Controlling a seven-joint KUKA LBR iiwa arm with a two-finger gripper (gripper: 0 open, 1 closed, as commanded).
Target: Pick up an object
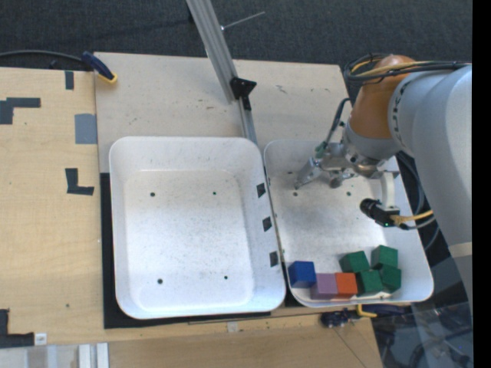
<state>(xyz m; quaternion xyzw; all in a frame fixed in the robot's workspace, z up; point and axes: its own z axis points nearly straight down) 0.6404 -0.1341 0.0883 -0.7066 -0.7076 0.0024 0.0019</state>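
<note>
Four green blocks [374,271], one blue [302,274].

Before you: pale wood tabletop [46,228] patched with grey tape marks [86,128], dark carpet floor [307,14] beyond, slanted aluminium rail [211,37] overhead, black cable [38,54] trailing along far edge.

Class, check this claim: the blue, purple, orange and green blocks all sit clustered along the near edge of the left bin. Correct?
Not quite. In the camera view the blue block, purple block, orange block and green blocks cluster along the near edge of the right bin, not the left.
</note>
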